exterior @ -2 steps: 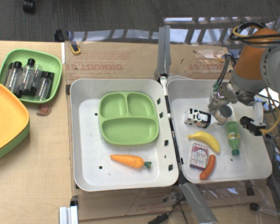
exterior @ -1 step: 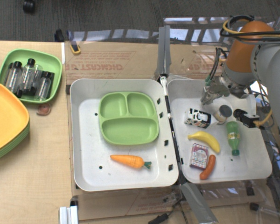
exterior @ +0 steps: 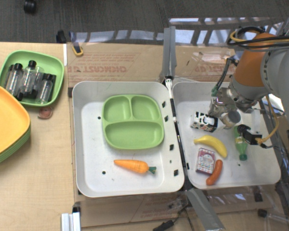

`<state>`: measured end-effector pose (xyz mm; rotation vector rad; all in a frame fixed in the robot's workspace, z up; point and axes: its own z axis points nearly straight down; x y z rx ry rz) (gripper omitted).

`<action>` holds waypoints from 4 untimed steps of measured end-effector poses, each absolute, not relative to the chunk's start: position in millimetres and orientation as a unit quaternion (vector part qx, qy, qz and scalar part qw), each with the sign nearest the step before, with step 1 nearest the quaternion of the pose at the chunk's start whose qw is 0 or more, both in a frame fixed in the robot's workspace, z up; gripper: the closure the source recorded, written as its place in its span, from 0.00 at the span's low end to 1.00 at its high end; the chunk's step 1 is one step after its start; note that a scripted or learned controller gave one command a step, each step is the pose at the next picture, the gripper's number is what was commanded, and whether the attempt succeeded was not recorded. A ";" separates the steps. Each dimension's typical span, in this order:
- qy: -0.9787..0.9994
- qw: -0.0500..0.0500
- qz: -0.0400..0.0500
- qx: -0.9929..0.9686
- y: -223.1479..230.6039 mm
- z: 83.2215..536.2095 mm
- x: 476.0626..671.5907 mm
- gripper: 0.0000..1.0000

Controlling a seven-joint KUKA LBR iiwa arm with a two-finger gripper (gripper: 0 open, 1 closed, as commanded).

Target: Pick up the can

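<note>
You cannot tell the pincer's (exterior: 225,113) opening; the grey arm's (exterior: 260,76) wrist hides it. It hangs low beside the black-and-white printed can (exterior: 204,122), lying in the right white bin (exterior: 260,177).

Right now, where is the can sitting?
The black-and-white patterned can lies on its side in the right white bin, upper left area, just above the yellow banana and directly beside the end effector.
</note>
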<state>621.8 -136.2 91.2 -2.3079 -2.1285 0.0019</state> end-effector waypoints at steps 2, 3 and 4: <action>-0.731 -0.003 -0.002 -0.682 -136.6 95.4 604.3 1.00; -0.619 -0.001 0.001 -0.785 -172.7 91.9 633.1 1.00; -0.621 -0.001 0.002 -0.784 -172.6 100.9 633.2 1.00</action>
